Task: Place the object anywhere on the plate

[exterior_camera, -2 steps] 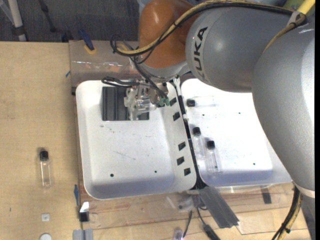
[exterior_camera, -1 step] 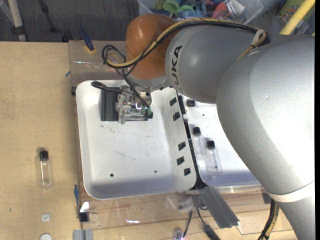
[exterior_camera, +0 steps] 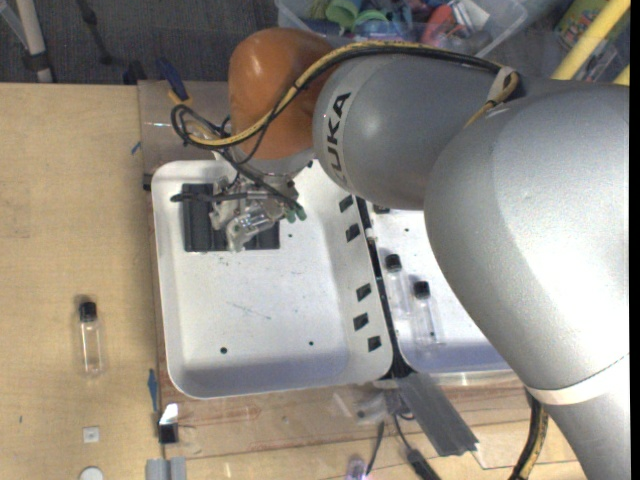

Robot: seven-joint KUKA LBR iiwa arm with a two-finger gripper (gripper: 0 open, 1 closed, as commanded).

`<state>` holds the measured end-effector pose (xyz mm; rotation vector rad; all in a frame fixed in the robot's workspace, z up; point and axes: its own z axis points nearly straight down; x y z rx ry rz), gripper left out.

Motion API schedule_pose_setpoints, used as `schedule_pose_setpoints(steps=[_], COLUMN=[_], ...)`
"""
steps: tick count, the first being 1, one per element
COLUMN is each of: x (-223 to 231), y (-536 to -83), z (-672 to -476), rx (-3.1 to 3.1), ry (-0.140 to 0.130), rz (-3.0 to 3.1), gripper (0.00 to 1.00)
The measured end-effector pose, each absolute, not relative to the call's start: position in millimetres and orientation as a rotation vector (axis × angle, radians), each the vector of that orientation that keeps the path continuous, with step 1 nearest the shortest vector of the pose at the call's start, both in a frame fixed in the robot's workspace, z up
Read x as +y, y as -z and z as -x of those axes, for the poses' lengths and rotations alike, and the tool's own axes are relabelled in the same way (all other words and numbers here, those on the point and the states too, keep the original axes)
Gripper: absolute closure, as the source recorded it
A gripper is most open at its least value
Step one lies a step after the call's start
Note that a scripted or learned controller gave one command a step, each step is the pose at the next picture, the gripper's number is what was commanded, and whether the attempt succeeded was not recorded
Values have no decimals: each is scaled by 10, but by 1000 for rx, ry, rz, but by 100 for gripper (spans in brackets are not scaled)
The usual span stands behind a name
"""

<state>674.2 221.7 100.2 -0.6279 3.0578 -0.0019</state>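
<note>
1. The grey arm (exterior_camera: 480, 168) reaches in from the right, bent down over the left bin (exterior_camera: 260, 348).
2. The pincer (exterior_camera: 248, 213) hovers above a dark rectangular object (exterior_camera: 200, 230); whether it grips is unclear.

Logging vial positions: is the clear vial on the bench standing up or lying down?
Lying down: the clear vial lies lengthwise on the wooden bench, outside the left bin.
</note>
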Motion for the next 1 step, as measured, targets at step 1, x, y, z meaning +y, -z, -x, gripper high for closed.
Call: schedule_pose_setpoints(steps=[1], x=[2139], y=[-933], z=[-6348], rx=[3124], ry=[-11], rz=[-90], gripper=[100])
